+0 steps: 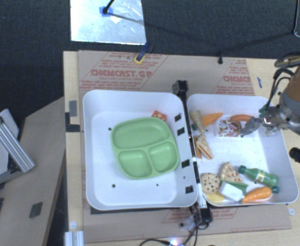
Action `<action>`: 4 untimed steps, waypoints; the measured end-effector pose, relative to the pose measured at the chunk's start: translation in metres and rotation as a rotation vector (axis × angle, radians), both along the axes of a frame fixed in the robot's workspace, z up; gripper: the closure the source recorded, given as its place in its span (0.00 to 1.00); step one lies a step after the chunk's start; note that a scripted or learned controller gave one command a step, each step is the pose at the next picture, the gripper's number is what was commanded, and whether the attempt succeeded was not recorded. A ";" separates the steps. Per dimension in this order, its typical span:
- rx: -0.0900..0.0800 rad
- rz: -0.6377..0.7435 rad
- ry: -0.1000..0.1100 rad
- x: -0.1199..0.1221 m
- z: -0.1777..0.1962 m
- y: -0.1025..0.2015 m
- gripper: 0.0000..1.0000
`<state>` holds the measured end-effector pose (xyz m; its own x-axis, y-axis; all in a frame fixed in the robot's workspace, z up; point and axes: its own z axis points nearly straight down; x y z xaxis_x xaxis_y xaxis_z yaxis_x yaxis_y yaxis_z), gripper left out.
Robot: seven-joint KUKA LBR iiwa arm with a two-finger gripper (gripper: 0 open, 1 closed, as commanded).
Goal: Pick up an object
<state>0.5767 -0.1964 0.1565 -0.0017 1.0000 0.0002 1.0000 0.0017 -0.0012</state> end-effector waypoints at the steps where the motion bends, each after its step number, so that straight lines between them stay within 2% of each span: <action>1: 0.000 0.000 0.001 -0.007 -0.045 -0.002 0.00; 2: 0.000 0.000 0.000 -0.007 -0.073 -0.001 0.00; 3: -0.002 0.000 -0.006 -0.005 -0.061 -0.002 1.00; 4: -0.002 0.002 -0.006 -0.004 -0.017 0.001 1.00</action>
